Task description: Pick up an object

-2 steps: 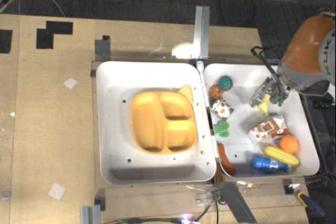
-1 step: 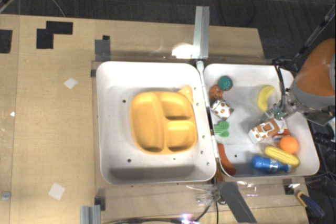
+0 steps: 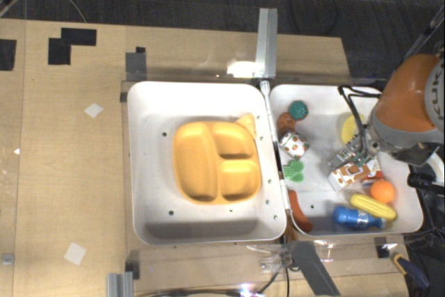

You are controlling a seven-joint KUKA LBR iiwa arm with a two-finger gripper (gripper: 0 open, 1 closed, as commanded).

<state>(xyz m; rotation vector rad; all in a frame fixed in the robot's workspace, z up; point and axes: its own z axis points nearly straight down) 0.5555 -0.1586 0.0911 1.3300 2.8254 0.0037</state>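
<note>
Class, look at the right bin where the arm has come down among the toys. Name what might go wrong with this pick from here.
1. The tool sits at a crowded corner: the white printed packet, orange ball and yellow corn lie close together, so it may nudge or catch a neighbour.
2. The flat packet may slip out when lifted.
3. The arm covers part of the yellow disc, so contact there would be hard to see.
</note>
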